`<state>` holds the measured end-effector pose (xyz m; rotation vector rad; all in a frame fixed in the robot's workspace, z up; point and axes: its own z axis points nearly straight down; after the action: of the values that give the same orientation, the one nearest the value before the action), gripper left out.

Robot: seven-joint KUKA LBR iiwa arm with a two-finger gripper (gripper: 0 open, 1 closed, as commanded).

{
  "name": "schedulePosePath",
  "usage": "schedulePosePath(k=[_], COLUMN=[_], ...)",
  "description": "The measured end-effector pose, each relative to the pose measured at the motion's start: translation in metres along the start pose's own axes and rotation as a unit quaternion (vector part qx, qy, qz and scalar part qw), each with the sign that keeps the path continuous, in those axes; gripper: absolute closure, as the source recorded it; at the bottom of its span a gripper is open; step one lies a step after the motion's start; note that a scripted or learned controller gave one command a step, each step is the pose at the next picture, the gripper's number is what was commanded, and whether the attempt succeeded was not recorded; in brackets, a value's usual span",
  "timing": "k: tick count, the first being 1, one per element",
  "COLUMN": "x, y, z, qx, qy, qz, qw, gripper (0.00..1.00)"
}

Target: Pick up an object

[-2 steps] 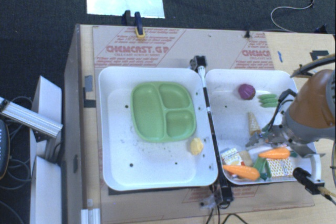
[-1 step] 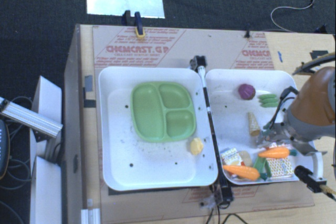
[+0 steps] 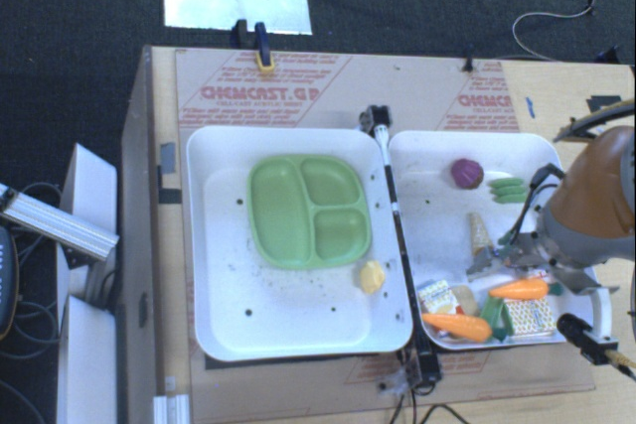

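The tool (image 3: 497,260) hangs low just above the carrot (image 3: 518,289) in the right bin (image 3: 437,149); whether it is clenched I cannot tell. Toys crowd that carrot, so a grasp may slip or snag a neighbour.

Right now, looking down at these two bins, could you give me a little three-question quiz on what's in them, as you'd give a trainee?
1. True or false: the green tray lies in the right bin.
2. Which sits nearest the far wall of the right bin? A) the purple ball B) a carrot C) the yellow lump
3. Fill in: the yellow lump lies in the left bin, just off the tray's near-____ corner.

Key: 1. False, it lies in the left bin. 2. A. 3. right.
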<state>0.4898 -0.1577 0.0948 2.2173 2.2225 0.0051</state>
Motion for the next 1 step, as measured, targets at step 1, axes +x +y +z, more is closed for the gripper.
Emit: schedulePosePath(k=[1], x=[-0.0001], y=[0.0010], z=[-0.0103], qx=[-0.001], qy=[0.000], qz=[-0.001], qw=[1.0000], gripper=[1.00])
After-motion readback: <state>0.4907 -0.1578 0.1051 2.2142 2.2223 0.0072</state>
